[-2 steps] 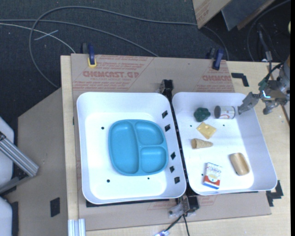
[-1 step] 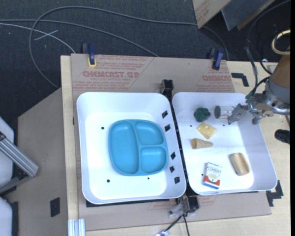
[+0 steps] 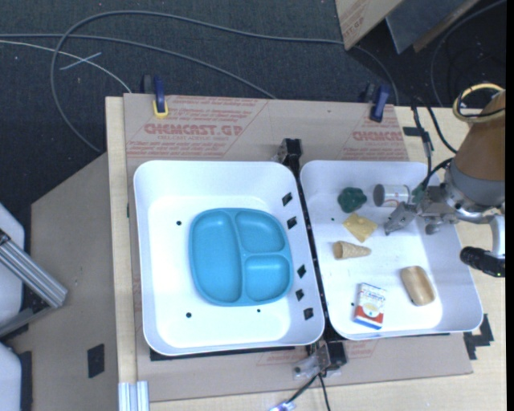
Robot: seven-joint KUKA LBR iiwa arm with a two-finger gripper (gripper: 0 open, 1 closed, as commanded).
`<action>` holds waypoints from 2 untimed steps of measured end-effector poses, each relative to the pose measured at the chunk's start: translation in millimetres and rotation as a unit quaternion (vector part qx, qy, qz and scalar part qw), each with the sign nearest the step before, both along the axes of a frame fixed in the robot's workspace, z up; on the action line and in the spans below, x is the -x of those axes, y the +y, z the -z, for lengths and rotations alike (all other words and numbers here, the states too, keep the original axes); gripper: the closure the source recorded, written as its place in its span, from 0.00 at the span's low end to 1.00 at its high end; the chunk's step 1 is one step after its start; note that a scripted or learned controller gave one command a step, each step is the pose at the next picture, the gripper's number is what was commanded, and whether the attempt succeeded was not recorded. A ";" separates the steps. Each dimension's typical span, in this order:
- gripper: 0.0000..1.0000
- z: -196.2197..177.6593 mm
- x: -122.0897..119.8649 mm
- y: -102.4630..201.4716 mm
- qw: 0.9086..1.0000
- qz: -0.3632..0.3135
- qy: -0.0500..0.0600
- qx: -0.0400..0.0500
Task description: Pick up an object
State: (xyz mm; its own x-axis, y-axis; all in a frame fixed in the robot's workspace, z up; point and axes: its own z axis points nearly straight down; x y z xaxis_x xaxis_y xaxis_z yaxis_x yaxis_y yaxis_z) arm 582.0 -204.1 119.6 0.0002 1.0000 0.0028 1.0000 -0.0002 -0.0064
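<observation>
Here, claw (image 3: pixel 411 217) spread apart with nothing in it, low over the right bin (image 3: pixel 462 309), near a yellow block (image 3: pixel 361 226) and green lump (image 3: pixel 352 198).

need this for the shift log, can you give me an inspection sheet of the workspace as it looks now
surface: bench with two white bins, left bin and right bin, side by side.
job's things: in the right bin, dark green object, grey cylinder, yellow wedge, tan cone, tan loaf-shaped piece, small red, white and blue box.
clutter: blue divided plate in the left bin.
grippers: end effector low over the right bin's upper part; nothing seen between its parts.
cables: loose cables on the dark floor.
surroundings: two clamps at the bench's far edge, cardboard box.
</observation>
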 end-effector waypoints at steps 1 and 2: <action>1.00 -14.7 -2.1 -0.3 1.000 0.000 -0.004 0.001; 1.00 -58.9 0.9 0.7 1.000 0.000 -0.005 0.002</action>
